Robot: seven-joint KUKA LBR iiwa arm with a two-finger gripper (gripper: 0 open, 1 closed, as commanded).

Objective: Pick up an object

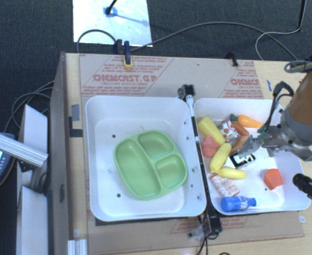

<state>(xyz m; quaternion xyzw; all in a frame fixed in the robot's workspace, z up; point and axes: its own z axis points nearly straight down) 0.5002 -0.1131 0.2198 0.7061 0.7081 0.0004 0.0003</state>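
The right bin (291, 203) holds a pile of toy food. A yellow piece (206, 126) lies at the bin's back left, with a salmon-pink piece (209, 148) in front of it. A yellow banana (220, 156) lies on a slant, and a second yellow piece (232, 172) sits in front of it. An orange carrot (249, 121) lies at the back. An orange block (272, 178) and a blue bottle (236, 203) sit near the front. My gripper (244, 155) hangs low over the pile's middle, just right of the banana, with nothing visibly held.
The left bin (105, 116) holds a green divided plate (150, 163). A printed packet (224, 185) lies by the wall between the bins. The grey and orange arm (304, 116) covers the right bin's far right side. Cables run along the bench's back.
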